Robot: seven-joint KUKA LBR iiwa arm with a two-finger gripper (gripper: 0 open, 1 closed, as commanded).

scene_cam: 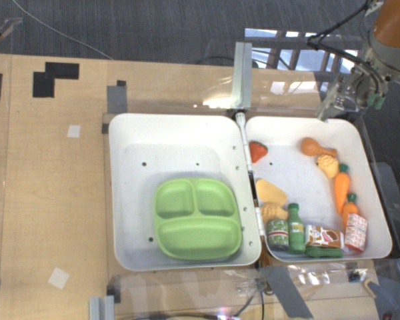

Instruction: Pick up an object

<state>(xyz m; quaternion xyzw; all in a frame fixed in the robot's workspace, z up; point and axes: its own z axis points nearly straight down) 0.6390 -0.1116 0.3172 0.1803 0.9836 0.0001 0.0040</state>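
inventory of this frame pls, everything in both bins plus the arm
left bin: 1, white, left half of bench
divided plate: 1, green, lower middle of left bin
right bin: 1, white, beside left bin
strawberry-like piece: 1, red, right bin upper left
drumstick-like piece: 1, orange-brown, right bin upper right
carrot: 1, orange, along right side
cheese wedge: 1, yellow, left of centre
bottle: 1, green, near front wall
small carton: 1, red and white, front right corner
gripper: 1, grey, above right bin's back right corner
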